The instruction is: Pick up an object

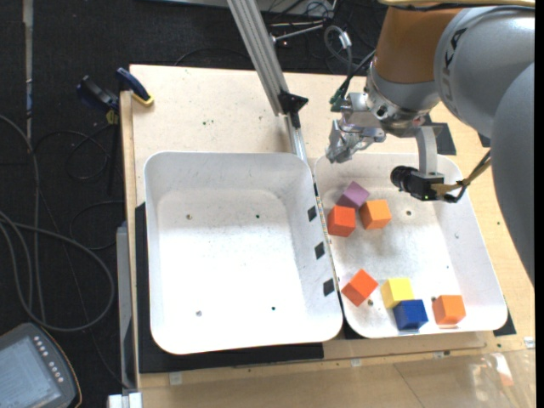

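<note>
Gripper (344, 149) hangs at 12 o'clock of the right bin (476, 253); fingers look near closed w/ nothing between. Purple cube (354, 195) sits just below, touching orange cubes (342, 220). Risk: tight cluster blocks fingers, nudges neighbours.

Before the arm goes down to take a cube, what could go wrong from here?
1. The small purple cube, the red-orange cube and the orange cube lie packed together, so the claw may push them apart instead of grasping one.
2. The claw hangs near the right white bin's rim; it might strike it.
</note>
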Motion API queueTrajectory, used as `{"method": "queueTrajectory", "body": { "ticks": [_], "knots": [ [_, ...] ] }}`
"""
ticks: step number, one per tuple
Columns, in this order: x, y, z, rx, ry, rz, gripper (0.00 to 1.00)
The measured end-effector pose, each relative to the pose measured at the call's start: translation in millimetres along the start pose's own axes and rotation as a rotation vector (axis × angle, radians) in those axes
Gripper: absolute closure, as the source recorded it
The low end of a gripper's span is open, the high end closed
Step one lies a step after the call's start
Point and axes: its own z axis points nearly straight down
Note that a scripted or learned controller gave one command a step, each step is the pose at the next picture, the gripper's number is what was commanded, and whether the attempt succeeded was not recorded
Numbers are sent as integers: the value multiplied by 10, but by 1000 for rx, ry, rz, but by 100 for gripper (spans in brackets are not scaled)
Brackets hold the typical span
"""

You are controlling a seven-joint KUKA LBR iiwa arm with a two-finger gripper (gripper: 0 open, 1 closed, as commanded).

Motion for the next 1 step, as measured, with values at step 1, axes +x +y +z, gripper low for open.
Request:
{"method": "queueTrajectory", "body": {
  "ticks": [1],
  "knots": [
    [515,175,146,1,-2,1,100]
  ]
}}
